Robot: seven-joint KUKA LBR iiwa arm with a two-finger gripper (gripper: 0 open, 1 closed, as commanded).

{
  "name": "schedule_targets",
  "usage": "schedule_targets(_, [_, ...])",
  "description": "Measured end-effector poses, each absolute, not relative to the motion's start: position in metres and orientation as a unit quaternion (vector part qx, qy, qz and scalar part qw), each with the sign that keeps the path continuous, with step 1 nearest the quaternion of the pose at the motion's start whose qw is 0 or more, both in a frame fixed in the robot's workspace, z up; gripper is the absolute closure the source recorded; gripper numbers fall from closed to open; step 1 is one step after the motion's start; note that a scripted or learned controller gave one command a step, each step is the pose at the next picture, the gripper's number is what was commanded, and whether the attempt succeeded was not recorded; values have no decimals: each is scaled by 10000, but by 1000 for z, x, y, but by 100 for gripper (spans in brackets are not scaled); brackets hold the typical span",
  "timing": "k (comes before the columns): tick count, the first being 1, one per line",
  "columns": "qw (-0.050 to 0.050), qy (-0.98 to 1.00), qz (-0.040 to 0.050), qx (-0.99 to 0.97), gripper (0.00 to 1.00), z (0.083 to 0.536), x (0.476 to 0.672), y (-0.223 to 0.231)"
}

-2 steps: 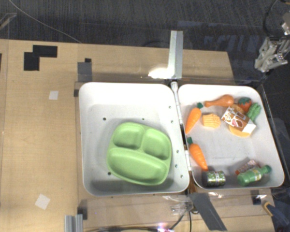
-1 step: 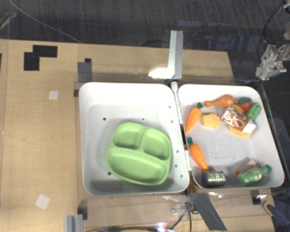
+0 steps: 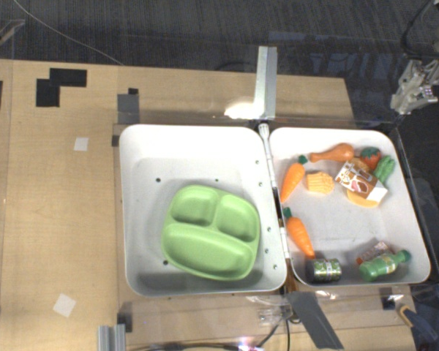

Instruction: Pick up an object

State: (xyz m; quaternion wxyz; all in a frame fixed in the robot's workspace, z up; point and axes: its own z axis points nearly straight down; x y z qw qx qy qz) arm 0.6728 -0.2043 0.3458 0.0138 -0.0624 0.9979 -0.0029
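the wooden tabletop point(image 3: 51, 218) carries two shallow white bins side by side. the left bin point(image 3: 143, 159) holds a green divided plate point(image 3: 211, 231), which lies tilted a little in the lower middle part of the bin, with three compartments.

the right bin point(image 3: 417, 240) holds the small toy foods. near its left wall an orange carrot point(image 3: 292, 180) with a green top lies at a slant, and a second carrot point(image 3: 299, 235) lies lower, just beside the left wall. below this second carrot a small tin can point(image 3: 326, 270) lies on its side near the front wall. between the first carrot and the middle there is a small yellow-orange piece point(image 3: 320, 183). at the top a brown chicken drumstick point(image 3: 335, 153) lies near the back wall. to the right of it a small printed carton point(image 3: 358, 180) rests on a yellow slice point(image 3: 363, 199), and a green vegetable point(image 3: 384, 169) lies just beside them at the right. in the front right corner a green bottle point(image 3: 384, 265) lies on its side.

the gripper point(image 3: 415, 86) hangs at the upper right, outside the right bin and well apart from all objects. it is blurred and small, so one cannot tell how far the jaws are open; nothing is seen between them.
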Motion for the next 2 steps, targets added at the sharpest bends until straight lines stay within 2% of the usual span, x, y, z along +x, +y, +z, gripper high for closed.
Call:
schedule_targets(1, [201, 9978, -43, -633, 100, 360, 675, -204])
schedule_targets(2, [46, 9948, -4, 1020, 100, 315, 611, -206])
